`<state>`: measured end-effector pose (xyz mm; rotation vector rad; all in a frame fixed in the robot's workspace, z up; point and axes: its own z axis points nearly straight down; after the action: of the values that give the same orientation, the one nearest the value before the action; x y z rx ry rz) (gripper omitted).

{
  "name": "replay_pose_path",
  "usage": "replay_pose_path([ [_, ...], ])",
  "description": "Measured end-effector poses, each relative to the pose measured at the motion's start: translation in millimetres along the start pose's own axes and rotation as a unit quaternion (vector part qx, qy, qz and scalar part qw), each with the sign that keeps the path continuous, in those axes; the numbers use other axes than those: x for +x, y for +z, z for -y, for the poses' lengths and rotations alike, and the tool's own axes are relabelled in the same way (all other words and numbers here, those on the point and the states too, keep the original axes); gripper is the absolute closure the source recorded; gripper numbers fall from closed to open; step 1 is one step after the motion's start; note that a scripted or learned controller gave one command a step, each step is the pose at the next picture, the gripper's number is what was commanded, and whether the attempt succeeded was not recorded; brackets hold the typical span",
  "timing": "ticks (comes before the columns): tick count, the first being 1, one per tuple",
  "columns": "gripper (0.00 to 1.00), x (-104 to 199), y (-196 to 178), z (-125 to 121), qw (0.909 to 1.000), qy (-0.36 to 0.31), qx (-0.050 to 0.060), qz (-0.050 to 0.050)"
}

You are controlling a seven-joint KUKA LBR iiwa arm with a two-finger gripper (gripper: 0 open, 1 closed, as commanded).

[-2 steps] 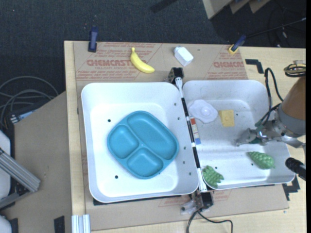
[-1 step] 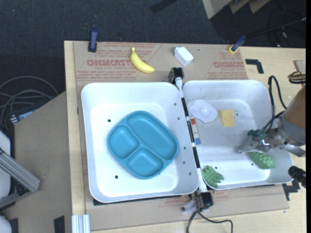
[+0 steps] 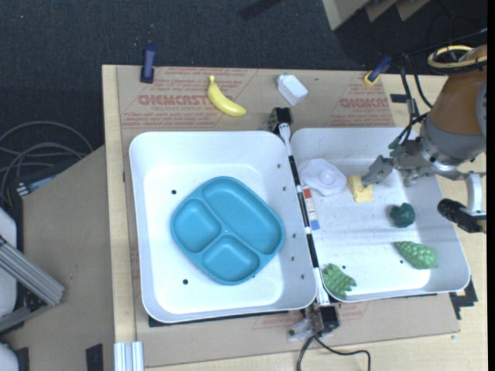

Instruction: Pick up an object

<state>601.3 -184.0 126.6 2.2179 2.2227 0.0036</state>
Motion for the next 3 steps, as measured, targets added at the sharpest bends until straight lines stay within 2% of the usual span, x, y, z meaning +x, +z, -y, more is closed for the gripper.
replay_pose_path([
  [1,0.00,-35.0,42.6,27.3,1.0000,-0.001,0.003,-0.005],
  [2,0.00,-35.8,41.8,64.7,1.0000,-0.001,0.003,-0.004],
  [3,0.00,-36.2,41.8,90.0,1.0000,0.000,0.002,-0.003],
])
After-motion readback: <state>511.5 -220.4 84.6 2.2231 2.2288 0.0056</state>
